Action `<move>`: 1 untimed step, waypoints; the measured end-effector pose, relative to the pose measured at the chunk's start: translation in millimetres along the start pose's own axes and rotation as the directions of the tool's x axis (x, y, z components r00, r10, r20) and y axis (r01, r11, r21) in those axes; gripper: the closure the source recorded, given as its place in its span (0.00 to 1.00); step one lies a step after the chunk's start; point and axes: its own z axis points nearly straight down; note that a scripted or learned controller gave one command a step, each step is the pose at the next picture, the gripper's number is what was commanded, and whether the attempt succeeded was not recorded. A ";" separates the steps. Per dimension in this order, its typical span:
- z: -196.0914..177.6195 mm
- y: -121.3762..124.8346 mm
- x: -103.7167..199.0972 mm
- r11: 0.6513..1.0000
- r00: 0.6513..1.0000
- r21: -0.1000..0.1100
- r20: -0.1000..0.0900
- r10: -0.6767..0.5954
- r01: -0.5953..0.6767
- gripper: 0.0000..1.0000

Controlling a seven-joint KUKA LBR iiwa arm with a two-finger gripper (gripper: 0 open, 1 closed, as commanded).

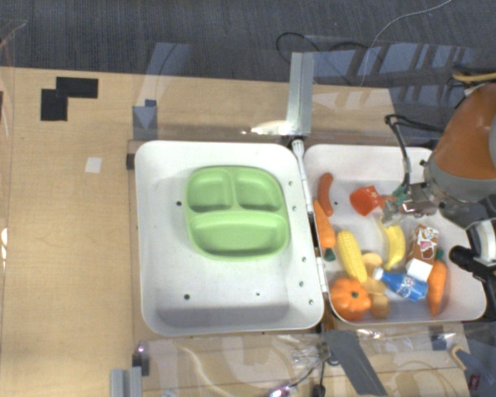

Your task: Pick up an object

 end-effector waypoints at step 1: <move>-53.0 43.3 66.8 0.994 0.994 0.000 -0.001 0.107 -0.107 1.00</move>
